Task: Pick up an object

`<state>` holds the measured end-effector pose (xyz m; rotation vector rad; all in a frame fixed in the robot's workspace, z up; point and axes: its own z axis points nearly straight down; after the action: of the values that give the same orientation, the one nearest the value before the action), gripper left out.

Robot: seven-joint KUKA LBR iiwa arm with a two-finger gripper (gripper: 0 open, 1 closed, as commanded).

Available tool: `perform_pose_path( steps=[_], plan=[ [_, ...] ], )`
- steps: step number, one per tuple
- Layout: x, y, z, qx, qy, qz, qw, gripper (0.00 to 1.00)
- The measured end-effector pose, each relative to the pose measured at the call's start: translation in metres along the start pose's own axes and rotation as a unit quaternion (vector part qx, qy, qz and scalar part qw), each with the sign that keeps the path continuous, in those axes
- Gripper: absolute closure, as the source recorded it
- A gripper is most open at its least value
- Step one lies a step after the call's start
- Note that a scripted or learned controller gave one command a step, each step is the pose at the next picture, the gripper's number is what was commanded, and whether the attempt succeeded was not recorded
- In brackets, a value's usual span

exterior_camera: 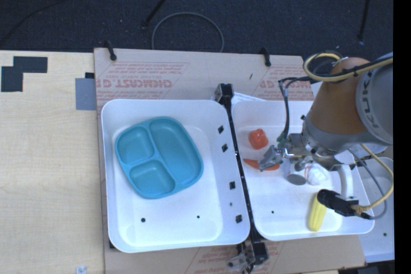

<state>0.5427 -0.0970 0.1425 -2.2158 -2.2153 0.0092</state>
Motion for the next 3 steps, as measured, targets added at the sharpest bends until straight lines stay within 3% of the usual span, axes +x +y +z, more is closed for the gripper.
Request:
perform_pose_path(
  steps=[1,2,3],
  plan=[
    [0.001,-0.001,0.054,0.0,0.0,0.0,1.0,0.0],
    [-0.001,-0.001,0.041,-0.001,0.0,0.004,1.0,1.0],
    [0.005,0.001,-0.02,-0.006,-0.001,-0.001,1.0,1.0]
  ],
)
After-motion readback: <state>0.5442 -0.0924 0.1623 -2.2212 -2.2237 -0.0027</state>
